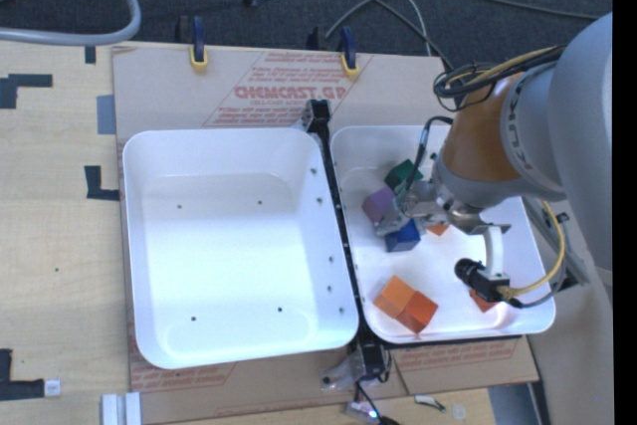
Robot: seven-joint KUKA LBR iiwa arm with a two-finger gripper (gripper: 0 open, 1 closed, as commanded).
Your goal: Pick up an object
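Note:
My gripper [408, 214] is down in the right bin [448, 323], reaching in from the right among a cluster of small blocks. A blue block [402, 238] lies right under it, a purple block [377, 205] just to its left, and a green block [401, 175] just behind. Whether any of them sits between the fingers is hidden. An orange block [405, 304] lies apart near the bin's front. A small orange piece [436, 229] peeks out beside the wrist, and a red bit [484, 303] shows at the front right.
The left bin [229, 164] stands beside the right one, with a black divider clamp [333, 204] between them. A cardboard sheet [279, 85] lies under both. Cables [503, 289] hang from the wrist over the right bin's front corner.

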